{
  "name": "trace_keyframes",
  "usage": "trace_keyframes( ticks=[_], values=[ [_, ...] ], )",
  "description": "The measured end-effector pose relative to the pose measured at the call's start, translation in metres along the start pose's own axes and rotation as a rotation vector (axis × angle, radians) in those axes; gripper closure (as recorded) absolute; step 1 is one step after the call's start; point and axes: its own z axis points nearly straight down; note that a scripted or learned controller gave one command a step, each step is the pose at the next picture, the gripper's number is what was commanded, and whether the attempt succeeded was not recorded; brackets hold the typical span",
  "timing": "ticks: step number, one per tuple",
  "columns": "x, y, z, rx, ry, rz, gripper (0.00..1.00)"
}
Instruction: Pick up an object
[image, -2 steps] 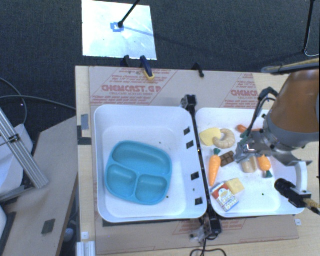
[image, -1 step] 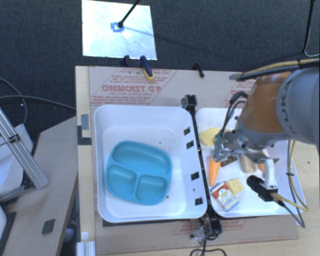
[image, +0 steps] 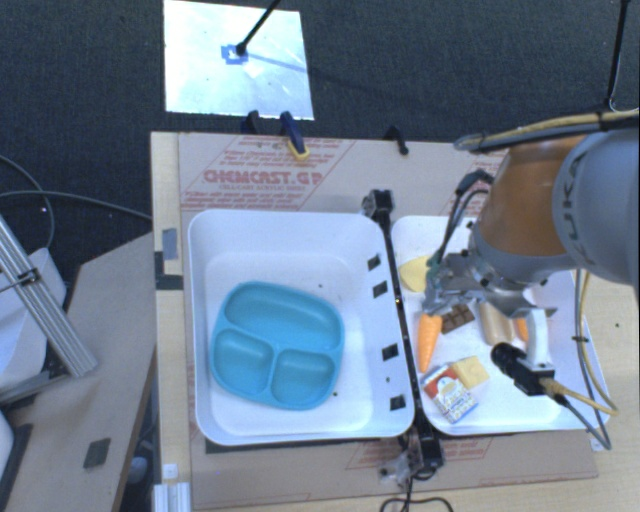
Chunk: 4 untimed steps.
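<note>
So the arm (image: 560, 205) comes in from the right and hangs over the right bin (image: 560, 415), orange band and all, covering most of the far half of it. The gripper (image: 452, 300) sits low over the bin's left-middle, right above a small brown block (image: 459, 320). Honestly can't tell if the fingers are apart or together, the wrist and cables are in the way, and nothing visibly sits between them.

Stuff in the right bin: an orange carrot (image: 428, 343) lying along the left wall, tip pointing toward the near side, just beside the brown block. A yellow round thing (image: 413, 273) peeks out farther back, near the divider. Near the front there's a little red and white packet (image: 453, 394) touching a pale yellow block (image: 471, 373). A tan cylinder-ish piece (image: 493, 325) sits right of the brown block.

Left bin (image: 290, 232) has a blue divided plate (image: 277, 343) lying flat in it. Both bins rest on a counter (image: 265, 170) covered with cardboard.
</note>
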Motion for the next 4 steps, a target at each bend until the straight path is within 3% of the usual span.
trace_keyframes(
  ticks=[1,2,3,4],
  values=[
    [0.030,-0.038,0.020,0.007,0.001,-0.001,1.00],
    [0.028,-0.035,0.008,0.000,0.000,0.000,1.00],
    [0.060,-0.003,-0.040,-0.005,0.001,-0.002,1.00],
    [0.058,-0.004,-0.048,-0.001,0.000,-0.004,1.00]
  ],
)
